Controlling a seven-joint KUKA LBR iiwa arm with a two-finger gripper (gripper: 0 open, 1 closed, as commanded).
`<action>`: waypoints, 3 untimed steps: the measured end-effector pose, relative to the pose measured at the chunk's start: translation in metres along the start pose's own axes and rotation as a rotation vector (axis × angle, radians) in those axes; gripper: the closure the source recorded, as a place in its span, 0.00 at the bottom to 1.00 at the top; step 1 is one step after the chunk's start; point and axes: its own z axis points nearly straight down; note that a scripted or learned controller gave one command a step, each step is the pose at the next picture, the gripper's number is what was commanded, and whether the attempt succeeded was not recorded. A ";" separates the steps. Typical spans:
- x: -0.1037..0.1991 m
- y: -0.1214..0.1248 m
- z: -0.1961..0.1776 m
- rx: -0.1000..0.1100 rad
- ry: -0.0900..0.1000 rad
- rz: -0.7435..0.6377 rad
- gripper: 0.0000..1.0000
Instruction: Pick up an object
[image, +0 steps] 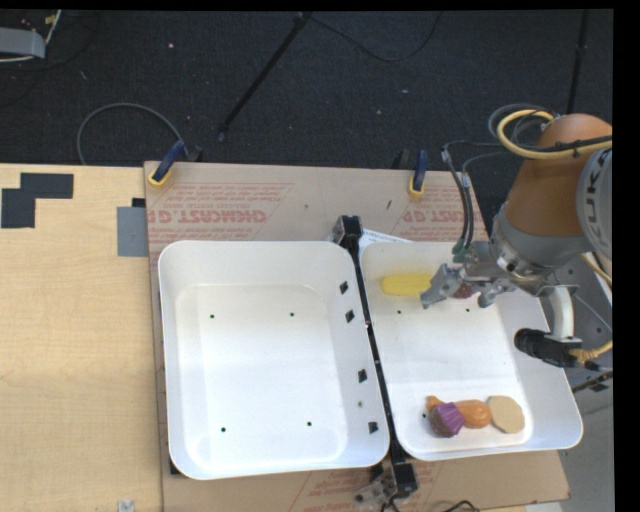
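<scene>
Gripper (452, 285) low over the far part of the right shallow white bin (545, 435), just right of a yellow oblong object (404, 286).

Whether the gripper is apart or together cannot be told from this slanted view, and nothing shows between its tips. Grey arm with an orange band (555, 180) reaches in from the right. At the near end of the same bin lie three things close together: a purple ridged piece (446, 419), an orange piece (474, 414) and a tan round piece (506, 414). Left shallow white bin (175, 300) sits beside it on the desk (70, 360), over a brown cardboard sheet (260, 200).
</scene>
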 end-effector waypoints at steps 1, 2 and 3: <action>0.009 -0.002 0.059 0.001 0.000 0.000 0.00; 0.009 -0.003 0.111 -0.001 0.000 0.000 0.00; 0.008 -0.002 0.098 -0.004 -0.001 0.002 1.00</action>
